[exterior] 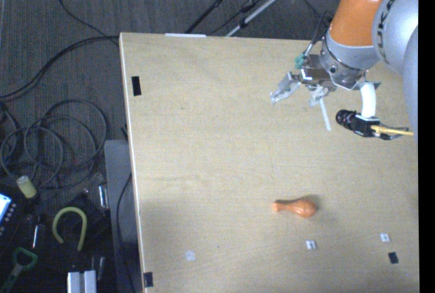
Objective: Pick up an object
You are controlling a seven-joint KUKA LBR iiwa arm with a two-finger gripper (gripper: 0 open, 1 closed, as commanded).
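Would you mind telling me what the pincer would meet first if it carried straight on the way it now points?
Probably the bare bench top: the pincer angles down toward the view's left. The orange object lies off that line, though depth is unclear.

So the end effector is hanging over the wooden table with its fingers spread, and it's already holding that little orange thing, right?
Not quite. The end effector does hang over the wooden table with its fingers spread, but nothing is between them. The camera view shows the little orange thing lying on the table, well apart from the end effector, nearer the camera.
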